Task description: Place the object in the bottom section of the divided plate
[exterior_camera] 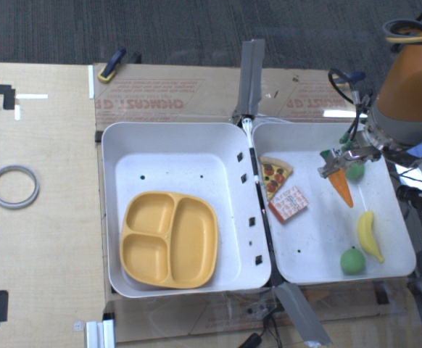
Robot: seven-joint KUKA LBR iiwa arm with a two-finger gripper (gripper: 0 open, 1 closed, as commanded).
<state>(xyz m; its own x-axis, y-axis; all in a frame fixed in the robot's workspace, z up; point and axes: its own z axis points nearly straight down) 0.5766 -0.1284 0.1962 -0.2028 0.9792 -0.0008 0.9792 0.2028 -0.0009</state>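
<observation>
Mirrored lettering is seen on the cardboard [196,93] beneath the bins but cannot be read with confidence. The gripper [339,164] is lowered over the top of the tapered orange carrot [341,186] in the right bin [309,259]; whether it is open cannot be told. The yellow divided plate [170,240] lies far to its left.

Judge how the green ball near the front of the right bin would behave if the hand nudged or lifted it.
The green ball looks round, so a nudge would probably send it rolling across the flat floor of the right bin. It lies close to the banana, which might stop it. Its small size suggests it is light; a two-finger pinch could squirt it sideways.
</observation>
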